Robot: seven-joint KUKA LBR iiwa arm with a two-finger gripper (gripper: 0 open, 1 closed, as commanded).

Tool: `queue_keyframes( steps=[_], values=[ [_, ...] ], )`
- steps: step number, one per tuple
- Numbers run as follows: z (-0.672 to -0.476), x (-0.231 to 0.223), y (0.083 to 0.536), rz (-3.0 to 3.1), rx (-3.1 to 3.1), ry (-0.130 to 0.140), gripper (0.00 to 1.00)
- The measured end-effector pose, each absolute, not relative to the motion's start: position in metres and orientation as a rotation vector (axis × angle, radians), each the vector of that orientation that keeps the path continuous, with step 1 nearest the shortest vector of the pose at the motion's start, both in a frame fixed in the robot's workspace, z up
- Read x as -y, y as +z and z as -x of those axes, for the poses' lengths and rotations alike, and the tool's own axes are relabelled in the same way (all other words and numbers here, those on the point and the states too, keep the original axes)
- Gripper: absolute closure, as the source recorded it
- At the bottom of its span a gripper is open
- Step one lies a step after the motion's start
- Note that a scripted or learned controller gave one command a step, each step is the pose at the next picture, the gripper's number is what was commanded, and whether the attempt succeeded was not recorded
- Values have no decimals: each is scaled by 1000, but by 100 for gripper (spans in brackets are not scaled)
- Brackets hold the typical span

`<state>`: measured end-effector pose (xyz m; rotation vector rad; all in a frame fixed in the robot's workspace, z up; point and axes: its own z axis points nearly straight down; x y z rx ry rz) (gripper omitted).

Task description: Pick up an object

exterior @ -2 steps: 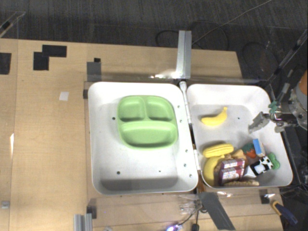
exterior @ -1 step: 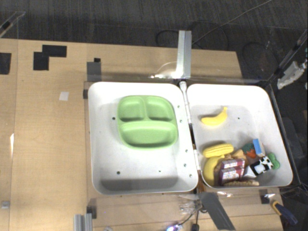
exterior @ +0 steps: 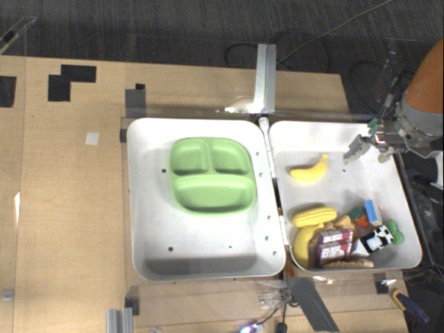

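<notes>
Yellow plastic banana (exterior: 309, 171) sits just left of and a bit below the grey two-finger claw (exterior: 368, 149), which hangs spread open, holding nothing. Looks like approach stage; next it needs to slide left and drop.

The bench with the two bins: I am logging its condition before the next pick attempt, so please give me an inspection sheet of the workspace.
Surface: wooden bench bearing left bin and right bin side by side.
Job's things: small banana lying alone in the right bin; pile at its near end with yellow toys, brown packet and black-and-white toy.
Clutter: green divided plate in the left bin.
Grippers: gripper over the right bin's far right corner, nothing seen held.
Cables: black cables on the floor beyond the bench.
Surroundings: dark carpet; metal post behind the bins.
</notes>
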<state>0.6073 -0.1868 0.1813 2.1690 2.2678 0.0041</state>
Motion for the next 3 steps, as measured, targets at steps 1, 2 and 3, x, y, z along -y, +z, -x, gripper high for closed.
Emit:
queue_keyframes(
  steps=[1, 2, 3],
  values=[
    [-625, 99, 89, -2255, -2175, 14, 0],
    [-628, 97, 103, -2250, -2174, 25, 100],
    [-651, 22, 224, -2283, -2152, 9, 100]
  ],
)
